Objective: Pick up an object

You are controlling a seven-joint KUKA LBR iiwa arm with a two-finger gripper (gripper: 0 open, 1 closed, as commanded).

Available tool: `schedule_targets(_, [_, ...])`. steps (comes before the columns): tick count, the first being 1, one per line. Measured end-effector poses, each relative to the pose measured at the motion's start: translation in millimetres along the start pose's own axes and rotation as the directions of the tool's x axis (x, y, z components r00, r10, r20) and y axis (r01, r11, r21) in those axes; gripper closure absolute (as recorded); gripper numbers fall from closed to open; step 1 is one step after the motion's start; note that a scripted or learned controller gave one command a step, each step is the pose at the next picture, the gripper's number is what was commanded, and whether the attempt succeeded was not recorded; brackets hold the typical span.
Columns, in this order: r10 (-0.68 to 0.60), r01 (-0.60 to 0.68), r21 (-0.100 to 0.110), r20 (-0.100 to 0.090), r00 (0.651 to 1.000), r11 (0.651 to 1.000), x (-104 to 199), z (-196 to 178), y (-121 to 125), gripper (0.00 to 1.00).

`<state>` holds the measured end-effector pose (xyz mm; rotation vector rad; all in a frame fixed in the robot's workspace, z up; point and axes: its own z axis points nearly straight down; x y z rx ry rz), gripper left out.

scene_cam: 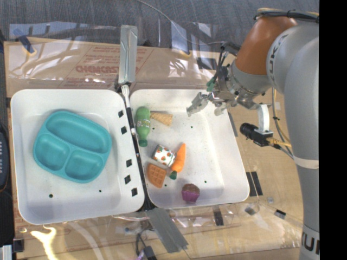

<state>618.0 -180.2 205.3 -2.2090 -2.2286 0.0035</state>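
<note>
Two bins: left bin [21,145] holds teal plate [72,145], right bin [217,150] toys.

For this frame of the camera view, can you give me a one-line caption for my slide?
Gripper hovering over the right bin of toy food, carrot and green bottle included; teal plate in the left bin.

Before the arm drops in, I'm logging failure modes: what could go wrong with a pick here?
The carrot, the small can and the waffle lie bunched together, so a grasp may nudge or catch a neighbour. The green bottle sits against the bin wall, leaving little room. The gripper hangs over bare floor, away from them all.
</note>
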Motion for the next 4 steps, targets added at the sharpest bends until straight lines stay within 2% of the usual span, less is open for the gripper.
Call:
schedule_targets(1, [-0.001, 0.001, 0.005, -0.001, 1.0, 1.0, 42.5, 90.3, -38.3, 0.0])
schedule_targets(2, [0.002, -0.002, 0.0, 0.0, 1.0, 1.0, 64.3, 114.6, -88.9, 0.0])
schedule_targets(3, [-0.003, 0.003, 0.001, 0.0, 1.0, 1.0, 64.6, 105.1, -88.5, 1.0])
schedule_targets(4, [-0.003, 0.003, -0.006, -0.001, 1.0, 1.0, 133.7, 11.8, -36.2, 1.0])
